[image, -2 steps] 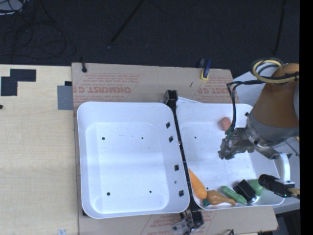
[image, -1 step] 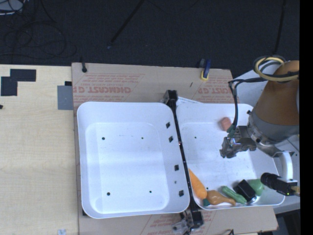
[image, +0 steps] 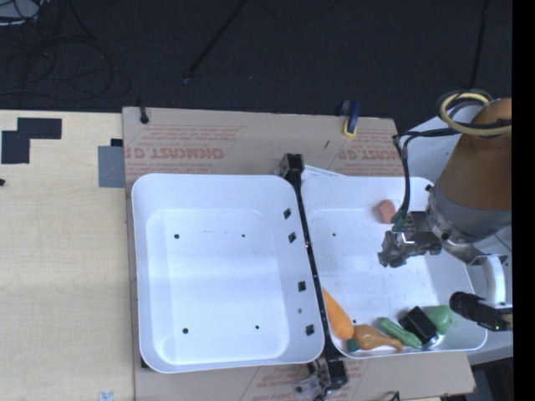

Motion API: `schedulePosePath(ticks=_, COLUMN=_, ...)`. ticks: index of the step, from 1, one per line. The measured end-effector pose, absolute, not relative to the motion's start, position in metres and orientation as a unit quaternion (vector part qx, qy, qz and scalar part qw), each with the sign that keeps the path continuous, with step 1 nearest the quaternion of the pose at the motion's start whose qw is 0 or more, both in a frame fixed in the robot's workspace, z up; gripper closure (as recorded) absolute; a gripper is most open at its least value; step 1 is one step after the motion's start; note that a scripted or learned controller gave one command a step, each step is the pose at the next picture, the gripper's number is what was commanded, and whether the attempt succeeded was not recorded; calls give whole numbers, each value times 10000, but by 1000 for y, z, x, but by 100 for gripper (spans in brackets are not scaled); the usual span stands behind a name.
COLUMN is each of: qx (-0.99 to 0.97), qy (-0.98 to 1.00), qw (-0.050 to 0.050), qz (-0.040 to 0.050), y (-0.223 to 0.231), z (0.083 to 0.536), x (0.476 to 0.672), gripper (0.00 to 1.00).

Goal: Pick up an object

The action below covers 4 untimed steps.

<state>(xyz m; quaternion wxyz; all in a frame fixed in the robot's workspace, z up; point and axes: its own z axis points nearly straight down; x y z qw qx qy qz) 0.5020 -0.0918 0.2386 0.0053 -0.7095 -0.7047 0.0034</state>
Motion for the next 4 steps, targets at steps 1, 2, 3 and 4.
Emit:
schedulePosePath(ticks=1, qx=-7081, qy=-7060, qw=54, qz=36, y=-93, z=248, x=502, gripper=100)
schedulePosePath(ticks=2, qx=-7063, qy=-7079, qw=54, qz=39, y=-94, z=257, x=503, gripper=100)
schedulePosePath(ticks=3, qx=-7043, qy=-7099, qw=53, qz=43, y=-94, z=266, x=503, gripper=100)
schedulePosePath(ticks=4, qx=-7086, qy=-7056, qw=69, qz=50, y=-121, z=140, x=477, gripper=100)
